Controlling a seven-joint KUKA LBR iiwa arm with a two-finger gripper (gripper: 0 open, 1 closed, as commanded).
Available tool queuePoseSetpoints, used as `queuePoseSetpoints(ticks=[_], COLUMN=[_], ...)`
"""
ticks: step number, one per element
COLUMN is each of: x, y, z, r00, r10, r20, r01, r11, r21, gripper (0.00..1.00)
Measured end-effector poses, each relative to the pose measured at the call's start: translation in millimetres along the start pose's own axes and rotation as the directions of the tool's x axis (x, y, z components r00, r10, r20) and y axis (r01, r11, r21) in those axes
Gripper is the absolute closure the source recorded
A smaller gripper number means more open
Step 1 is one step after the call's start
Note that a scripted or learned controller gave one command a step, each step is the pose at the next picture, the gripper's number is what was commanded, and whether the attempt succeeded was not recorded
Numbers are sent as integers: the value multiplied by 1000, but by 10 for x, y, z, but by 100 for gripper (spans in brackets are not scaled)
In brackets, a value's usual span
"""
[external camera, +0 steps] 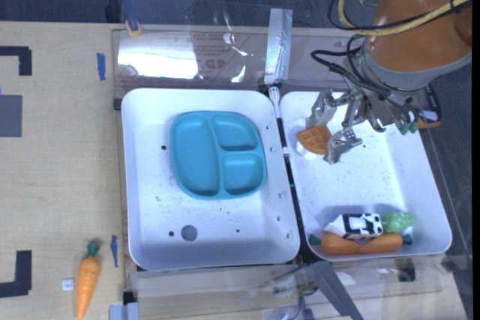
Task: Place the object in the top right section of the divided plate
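The end effector (331,133) is over the far left part of the right bin (420,183), close to the wall between the two bins. An orange waffle-like object (313,139) sits at its left finger, and the metal fingers (346,139) stand on both sides of it, only a little apart. I judge that they are closed on this object, but the hold seems to be on its right edge only, so it may be weak.

The blue divided plate (218,154) lies in the left bin (150,221), flat, with one large section on the left and two smaller ones on the right. The far right section (236,133) is the target, and nothing lies in it.

What can go wrong: the object may slip or turn when the arm carries it over the bin walls, because the hold is near one edge. If it is released too early, it could fall on the wall or on the bin floor beside the plate. The two small sections touch each other, so a small error toward the near side puts it in the wrong one.

A toy carrot (358,243), a black-and-white toy (363,223) and a green piece (397,221) lie at the near side of the right bin, well apart from the end effector. Another carrot (88,279) lies on the counter (52,161).
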State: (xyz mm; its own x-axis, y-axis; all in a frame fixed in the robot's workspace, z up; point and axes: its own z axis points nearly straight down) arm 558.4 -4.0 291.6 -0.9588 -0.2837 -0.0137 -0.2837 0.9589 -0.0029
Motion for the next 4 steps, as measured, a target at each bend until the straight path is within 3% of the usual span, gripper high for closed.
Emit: queuePoseSetpoints(ticks=[1, 2, 3, 4], x=[85, -26, -307, 160], y=[631, 590, 390, 143], z=[1094, 1060, 1063, 1059], r00=[986, 944, 873, 745], r10=[-166, -329, -489, -668], r20=[-16, -5, -3, -6], r01=[166, 329, 489, 667], r11=[986, 944, 873, 745], r21=[-10, -6, -7, -11], gripper=[100, 100, 100, 100])
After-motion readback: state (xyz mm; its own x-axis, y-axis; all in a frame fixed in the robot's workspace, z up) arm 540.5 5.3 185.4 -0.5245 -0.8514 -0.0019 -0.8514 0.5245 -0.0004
